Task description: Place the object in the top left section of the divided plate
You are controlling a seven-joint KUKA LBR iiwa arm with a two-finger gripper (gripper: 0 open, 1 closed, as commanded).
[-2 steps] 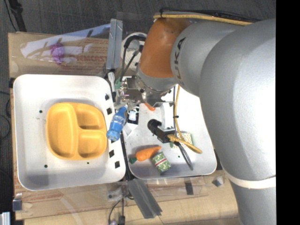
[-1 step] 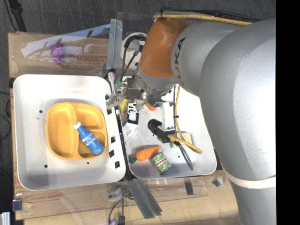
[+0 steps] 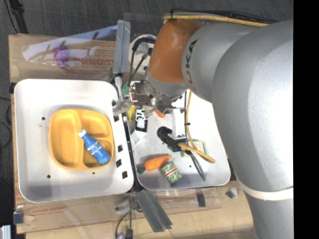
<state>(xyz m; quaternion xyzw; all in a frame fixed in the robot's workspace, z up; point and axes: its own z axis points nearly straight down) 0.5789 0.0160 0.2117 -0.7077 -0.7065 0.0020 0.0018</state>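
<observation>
Where the brown surface [image 3: 75,210] meets a dark grey floor [image 3: 65,6] along its far edge, a clear plastic bag [image 3: 65,54] with something purple inside lies flat near the far left corner; toward the left edge sits the left bin [image 3: 22,133], and in it a yellow divided plate [image 3: 62,138]; the blue bottle [image 3: 95,148] lies on its side on that plate, slanting across the ridges in the plate's right half, its white cap toward the plate's middle and its base toward the near right rim; at the middle of the surface, over the seam where the two bins meet, hangs the gripper [image 3: 135,107], and whether the jaws are spread or pressed together cannot be told; in the right bin [image 3: 212,118], toward the near edge, an orange carrot [image 3: 157,163] lies just beside a small green box [image 3: 171,173]; the grey arm [image 3: 249,93] with its orange band [image 3: 172,49] covers the right edge.
</observation>
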